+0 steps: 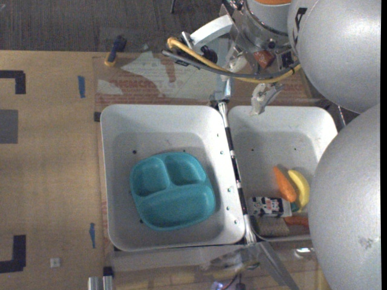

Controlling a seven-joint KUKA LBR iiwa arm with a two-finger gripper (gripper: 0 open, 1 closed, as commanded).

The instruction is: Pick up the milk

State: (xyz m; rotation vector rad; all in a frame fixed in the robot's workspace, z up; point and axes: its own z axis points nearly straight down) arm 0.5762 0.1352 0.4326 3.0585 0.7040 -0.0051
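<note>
The milk [268, 206] is a small white carton with dark print. It lies on its side near the front left corner of the right bin [266, 132]. My gripper [242, 95] hangs over the back edge of the bins, above the divide between them and well away from the milk. Its two fingers stand apart with nothing between them, one finger [222, 93] over the divider and the other over the right bin's back rim.
Right of the milk lie a carrot [284, 183] and a banana [300, 187], and a brown flat item [275, 225] lies in front of it. A teal divided plate [173, 189] sits in the left bin [121, 138]. The arm's large grey links cover the right bin's right side.
</note>
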